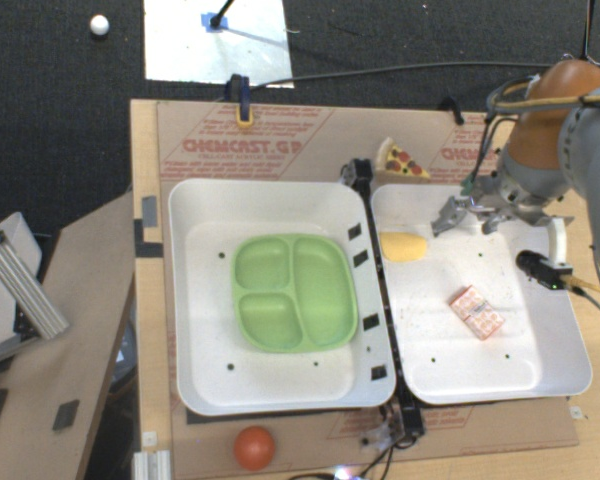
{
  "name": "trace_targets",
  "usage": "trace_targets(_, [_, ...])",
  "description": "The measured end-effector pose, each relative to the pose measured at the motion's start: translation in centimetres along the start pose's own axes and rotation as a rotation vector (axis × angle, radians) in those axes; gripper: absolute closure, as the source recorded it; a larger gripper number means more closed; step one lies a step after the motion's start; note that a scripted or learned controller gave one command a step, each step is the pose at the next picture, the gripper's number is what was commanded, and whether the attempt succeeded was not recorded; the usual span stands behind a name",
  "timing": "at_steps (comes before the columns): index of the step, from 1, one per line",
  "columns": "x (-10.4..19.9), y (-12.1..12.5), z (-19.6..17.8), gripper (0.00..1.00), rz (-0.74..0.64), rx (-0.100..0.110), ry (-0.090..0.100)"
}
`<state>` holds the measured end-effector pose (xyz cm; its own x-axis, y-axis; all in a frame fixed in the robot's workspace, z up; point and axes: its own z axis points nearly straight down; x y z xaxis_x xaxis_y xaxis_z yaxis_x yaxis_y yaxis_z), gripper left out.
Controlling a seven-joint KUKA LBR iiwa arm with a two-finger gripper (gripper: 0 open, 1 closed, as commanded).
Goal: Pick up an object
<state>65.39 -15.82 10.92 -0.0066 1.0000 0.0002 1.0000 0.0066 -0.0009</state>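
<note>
I see the gripper over the right bin, near its far edge, fingers spread apart with nothing between them. Yellow object lies by that bin's left wall, just left of the gripper. Pink patterned box sits mid-bin, well apart. Green divided plate is in the left bin. Pizza slice toy rests on the board past the bins' far edge; orange ball by its near edge.

My arm is cut off by the right edge. My gripper, over the right bin's far edge, is too blurred to read.
</note>
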Motion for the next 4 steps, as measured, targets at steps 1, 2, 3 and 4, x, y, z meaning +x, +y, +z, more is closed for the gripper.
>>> trace_targets(1, [0.0, 0.1, 2.5, 0.00, 0.000, -0.002, -0.001])
trace_targets(2, [0.0, 0.2, 1.2, 1.00, -0.002, -0.007, -0.002])
trace_targets(3, [0.1, 0.3, -5.2, 1.00, 0.001, -0.007, -0.001])
trace_targets(4, [0.6, 0.2, -11.6, 1.00, 0.000, -0.010, -0.002])
